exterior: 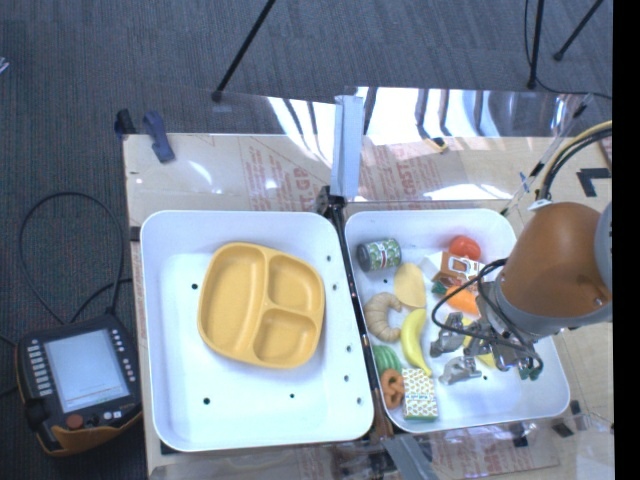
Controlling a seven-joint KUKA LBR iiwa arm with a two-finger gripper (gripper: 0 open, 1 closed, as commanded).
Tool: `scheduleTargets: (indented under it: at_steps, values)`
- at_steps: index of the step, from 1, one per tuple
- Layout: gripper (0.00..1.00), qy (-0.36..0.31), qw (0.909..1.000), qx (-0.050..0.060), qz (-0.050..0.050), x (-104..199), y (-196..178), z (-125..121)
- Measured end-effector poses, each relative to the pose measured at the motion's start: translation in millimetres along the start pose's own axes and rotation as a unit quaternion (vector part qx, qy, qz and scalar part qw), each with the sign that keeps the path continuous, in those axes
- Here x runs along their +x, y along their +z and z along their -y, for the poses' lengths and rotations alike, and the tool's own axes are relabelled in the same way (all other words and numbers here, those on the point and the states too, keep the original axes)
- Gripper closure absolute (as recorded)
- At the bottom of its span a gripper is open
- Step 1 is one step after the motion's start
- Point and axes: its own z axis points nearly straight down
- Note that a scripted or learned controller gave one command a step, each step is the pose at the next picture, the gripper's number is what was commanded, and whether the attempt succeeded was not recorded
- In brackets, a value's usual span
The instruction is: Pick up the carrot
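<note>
The carrot (463,297) is an orange wedge lying in the right bin (545,393), partly tucked under the arm's wrist. My gripper (452,359) hangs low over the bin floor just in front of the carrot, pointing left. Its two grey fingers (445,345) stand apart, with only white bin floor between them. The carrot lies a short way behind the gripper, and I cannot tell whether it touches the near finger. The arm's orange band (556,258) covers the right part of the bin.
Around the gripper lie a banana (413,340), a croissant (382,315), a green can (379,255), a red tomato (464,247), a small printed box (420,394) and a pretzel (392,388). The left bin (170,388) holds a yellow divided plate (262,305).
</note>
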Motion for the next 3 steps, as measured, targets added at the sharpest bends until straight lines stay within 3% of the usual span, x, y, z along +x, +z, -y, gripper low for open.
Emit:
scheduleTargets:
  at_steps: [1, 2, 3]
  values:
    - [1.00, -0.059, 0.9983, 0.000, 0.001, -40.3, -0.8, 60.5]
    - [0.00, -0.059, 0.9983, 0.000, 0.000, -40.1, -0.5, 60.1]
    - [0.00, -0.082, 0.9966, -0.001, 0.001, -94.7, -1.0, 35.7]
